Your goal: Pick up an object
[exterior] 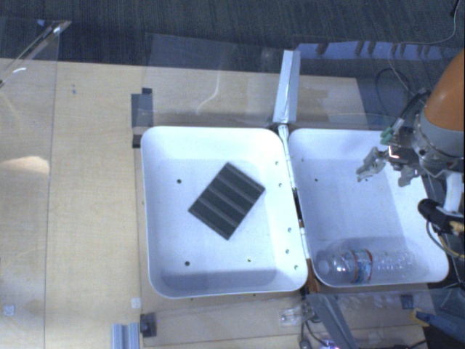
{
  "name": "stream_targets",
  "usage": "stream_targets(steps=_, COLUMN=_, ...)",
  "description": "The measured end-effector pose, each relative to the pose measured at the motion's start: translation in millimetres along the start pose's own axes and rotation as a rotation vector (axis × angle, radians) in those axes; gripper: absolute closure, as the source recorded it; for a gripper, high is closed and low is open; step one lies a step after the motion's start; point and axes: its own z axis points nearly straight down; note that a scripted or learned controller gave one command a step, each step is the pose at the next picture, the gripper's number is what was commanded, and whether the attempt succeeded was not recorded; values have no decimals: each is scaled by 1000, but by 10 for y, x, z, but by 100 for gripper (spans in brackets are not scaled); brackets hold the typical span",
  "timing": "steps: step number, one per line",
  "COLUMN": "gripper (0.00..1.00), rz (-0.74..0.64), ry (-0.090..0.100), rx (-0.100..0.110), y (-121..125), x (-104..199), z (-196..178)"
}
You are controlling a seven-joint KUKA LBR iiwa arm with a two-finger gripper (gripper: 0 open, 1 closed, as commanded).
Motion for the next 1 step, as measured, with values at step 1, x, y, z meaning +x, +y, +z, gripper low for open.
stream_targets(steps=1, gripper=0, rz=156, ry=3, rx=-7, y=-660, x=375, z=1347)
